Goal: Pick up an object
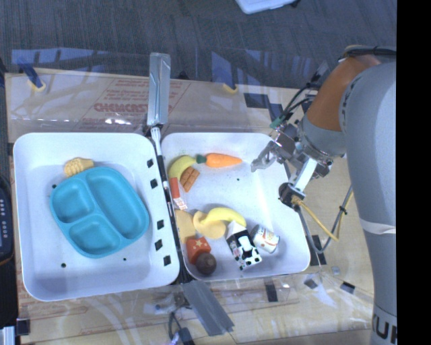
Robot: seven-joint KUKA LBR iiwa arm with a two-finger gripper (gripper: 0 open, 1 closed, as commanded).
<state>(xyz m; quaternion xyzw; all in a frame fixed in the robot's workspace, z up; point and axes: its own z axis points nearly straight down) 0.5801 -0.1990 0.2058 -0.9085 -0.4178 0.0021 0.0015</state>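
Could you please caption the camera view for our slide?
The gripper hovers over the right bin near a toy carrot; a blue divided plate lies in the left bin.

the yellow corn toy [79, 165] lay partly behind the rim of the blue plate [138, 202]. the banana [219, 219] covered part of a pale yellow piece [184, 227]. a brown ball [205, 264] hid a corner of the red block [196, 246]. the top edge cut off a white thing [266, 5]. the can [267, 240] bore a label too blurred to read.
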